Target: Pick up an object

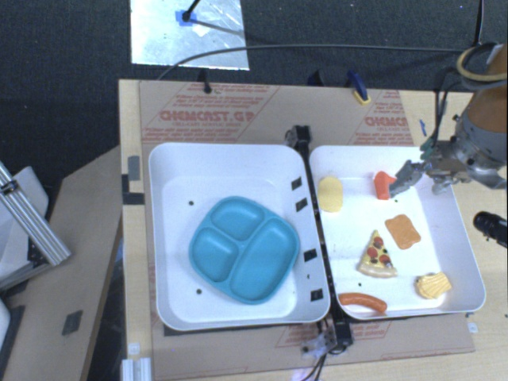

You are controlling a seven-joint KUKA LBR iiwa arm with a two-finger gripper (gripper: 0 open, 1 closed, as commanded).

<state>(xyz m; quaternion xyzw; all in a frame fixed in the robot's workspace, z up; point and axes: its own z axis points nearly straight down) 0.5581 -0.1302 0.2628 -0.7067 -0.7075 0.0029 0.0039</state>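
Note:
My gripper (423, 180) hangs over the back right part of the right bin (468, 252), open with nothing between its fingers. Just left of its left finger (407, 174) lies a small red-orange piece (384, 184), close to it but not held. Further objects in this bin are a pale yellow lump (330, 194) at the back left, a brown toast-like slab (403, 232), a pizza slice (378, 255) in the middle, and a yellow ridged chip (432, 286) at the front right. A red sausage (363, 302) rests at the front rim.
The left bin (171, 213) holds a blue divided plate (244, 248). A black-clipped divider (309, 221) runs between the bins. The arm comes in from the right above the right bin's back corner.

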